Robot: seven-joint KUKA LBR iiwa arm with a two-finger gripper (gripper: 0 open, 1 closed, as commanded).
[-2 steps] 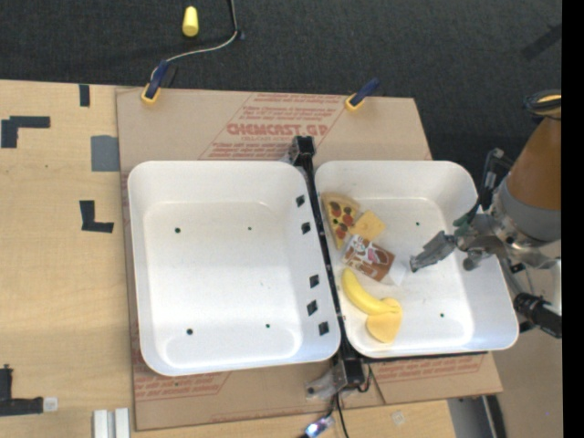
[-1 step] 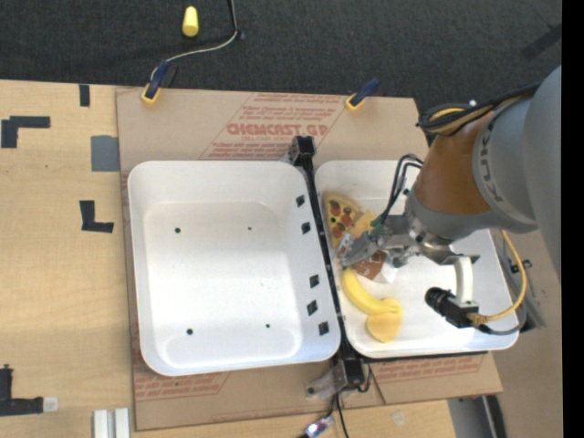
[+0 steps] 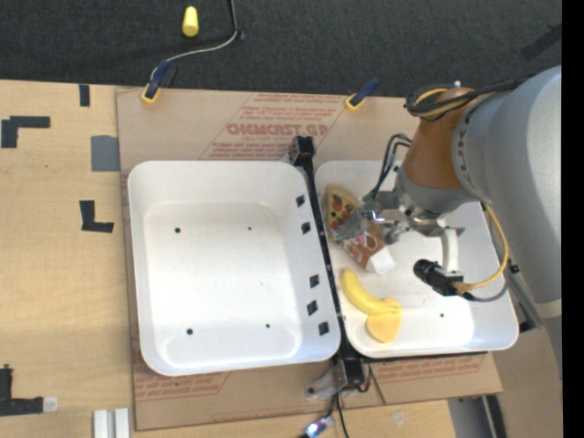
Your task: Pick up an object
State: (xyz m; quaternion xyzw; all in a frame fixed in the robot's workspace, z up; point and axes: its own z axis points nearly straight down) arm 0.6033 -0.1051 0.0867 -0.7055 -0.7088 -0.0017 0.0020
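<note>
Reaching in from the right, the tool [image 3: 379, 219] is being lowered into the right-hand shallow white bin [image 3: 456, 336], over a small cluster of objects near that bin's left wall. Whether it is spread or pressed together cannot be told, as the wrist and its fittings are covering that part.

Nearest the camera, a yellow plastic banana [image 3: 370, 307] is lying in the front of the right bin, its thick end pointing toward the front rim and its thin end toward the cluster. Just behind it, a small white block [image 3: 383, 262] is resting beside a reddish-brown crumpled packet [image 3: 363, 243], both directly under the tool. Further back, a flat wedge printed like a pizza slice [image 3: 340, 206] is leaning close to the dividing wall. The left-hand shallow white bin [image 3: 146, 245] is sitting alongside, touching the right one.

Both bins are being carried on a brown cardboard sheet [image 3: 265, 126] laid over the wooden surface [image 3: 55, 272]. At the far edge, a small yellow cone-shaped object [image 3: 190, 21] is lying on dark fabric [image 3: 365, 16].
</note>
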